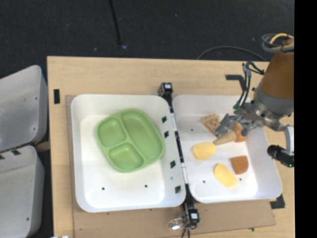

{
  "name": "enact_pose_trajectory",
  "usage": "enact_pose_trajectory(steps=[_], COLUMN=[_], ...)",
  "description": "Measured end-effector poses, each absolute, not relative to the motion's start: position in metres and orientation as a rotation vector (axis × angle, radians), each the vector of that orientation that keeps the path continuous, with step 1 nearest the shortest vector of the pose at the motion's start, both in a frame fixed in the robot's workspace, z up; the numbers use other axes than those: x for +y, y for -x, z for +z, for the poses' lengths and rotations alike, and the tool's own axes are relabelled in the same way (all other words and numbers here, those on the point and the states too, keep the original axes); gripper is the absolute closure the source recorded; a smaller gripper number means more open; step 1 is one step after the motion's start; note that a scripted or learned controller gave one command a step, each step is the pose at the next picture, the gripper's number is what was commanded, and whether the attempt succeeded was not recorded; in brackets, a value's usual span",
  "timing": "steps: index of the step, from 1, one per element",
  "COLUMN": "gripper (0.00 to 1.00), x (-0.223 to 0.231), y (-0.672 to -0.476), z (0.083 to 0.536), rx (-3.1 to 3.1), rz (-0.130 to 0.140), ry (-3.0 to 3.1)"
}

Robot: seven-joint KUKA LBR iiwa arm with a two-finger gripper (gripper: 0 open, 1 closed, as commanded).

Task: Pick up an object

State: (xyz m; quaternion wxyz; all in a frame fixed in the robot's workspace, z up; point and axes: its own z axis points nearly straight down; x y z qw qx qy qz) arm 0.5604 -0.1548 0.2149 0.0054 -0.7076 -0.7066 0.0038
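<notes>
The arm [277,81] reaches in over the right bin [198,182], and its tool [231,125] hangs low above the far half of that bin. Whether the tool is spread or closed, and whether it has hold of anything, cannot be told: its tip is a dark, blurred mass that merges with the food pieces under it.

Taking the right bin as landmark, the things lie thus. In its far middle part sits a tan, toast-like piece [211,122], just beside the tool's tip on the side toward the left bin. A pale wedge-shaped piece [224,138] lies right at the tool's tip, seemingly touching it or just under it. An orange piece [240,133] shows close against the tool on the arm's side, partly covered. Nearer the bin's centre lies a yellow rounded piece [203,150], just beside the wedge and apart from the tool. Toward the bin's near edge lie a second yellow piece [225,175] and a small brown square piece [240,164], near each other and well apart from the tool.

The left bin [89,192], adjoining the right bin along the middle divider, holds a green compartment plate [130,139]. Both bins rest on the bench [99,73].
</notes>
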Motion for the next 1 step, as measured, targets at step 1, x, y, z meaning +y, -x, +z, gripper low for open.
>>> enact_pose_trajectory(steps=[1], gripper=[0.0], x=[-0.1545], y=[-0.5632], z=[0.2227], rx=[-2.224], rz=[-0.001], ry=[2.22])
